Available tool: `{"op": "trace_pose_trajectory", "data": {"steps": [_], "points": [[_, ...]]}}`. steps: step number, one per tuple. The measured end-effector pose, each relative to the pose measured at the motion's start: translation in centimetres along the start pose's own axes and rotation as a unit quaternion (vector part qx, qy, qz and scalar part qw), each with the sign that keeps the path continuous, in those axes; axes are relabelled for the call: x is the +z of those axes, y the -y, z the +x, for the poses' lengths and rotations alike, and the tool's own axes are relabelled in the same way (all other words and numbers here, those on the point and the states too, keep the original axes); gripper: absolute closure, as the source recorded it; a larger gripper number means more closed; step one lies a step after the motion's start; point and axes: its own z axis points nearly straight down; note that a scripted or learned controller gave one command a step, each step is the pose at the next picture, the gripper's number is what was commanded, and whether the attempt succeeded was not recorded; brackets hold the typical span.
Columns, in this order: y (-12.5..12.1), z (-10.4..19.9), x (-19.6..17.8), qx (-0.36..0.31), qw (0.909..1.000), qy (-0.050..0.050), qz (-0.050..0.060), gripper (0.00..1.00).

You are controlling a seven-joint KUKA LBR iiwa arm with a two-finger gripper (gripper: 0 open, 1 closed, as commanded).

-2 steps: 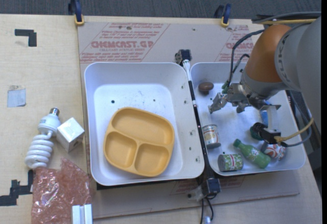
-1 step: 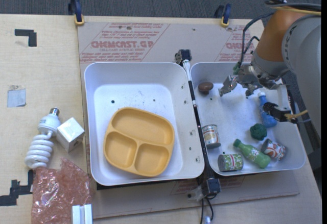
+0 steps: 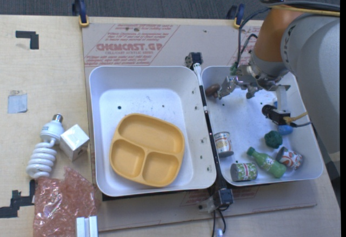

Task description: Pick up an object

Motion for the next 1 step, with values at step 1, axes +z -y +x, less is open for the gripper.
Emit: {"op": "trace_pose_trajectory", "data": {"steps": [1], "points": [[6.18,0.52,0.1,0.001,1.0,-0.002,0.0,0.0]]}}
